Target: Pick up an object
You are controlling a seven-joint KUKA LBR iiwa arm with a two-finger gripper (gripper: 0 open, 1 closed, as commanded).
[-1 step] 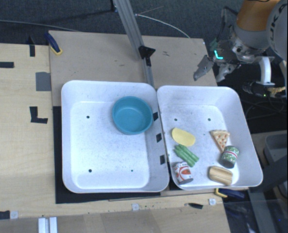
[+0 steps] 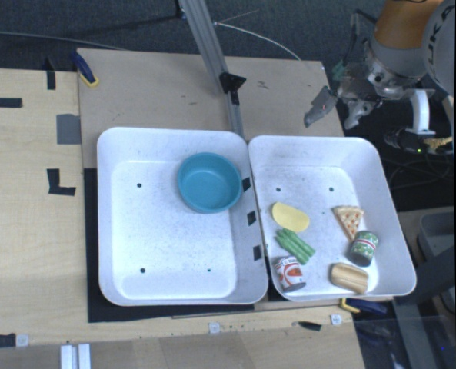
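Observation:
My gripper (image 2: 337,112) hangs above the back edge of the right bin (image 2: 320,154), its two fingers spread open with nothing between them. Well below it in that bin lie a yellow lemon-like piece (image 2: 290,217), a green bean pod (image 2: 295,245), a pizza slice (image 2: 350,221), a small green can (image 2: 364,247), a red-and-white can (image 2: 290,274) and a bread roll (image 2: 348,277). A blue bowl (image 2: 209,182) sits in the left bin (image 2: 128,229), near its back right.
A slanted metal pole (image 2: 210,44) rises behind the bins where they meet. A blue-and-yellow clamp (image 2: 84,69) rests on the bench at the back left. Cables run along the dark area at right.

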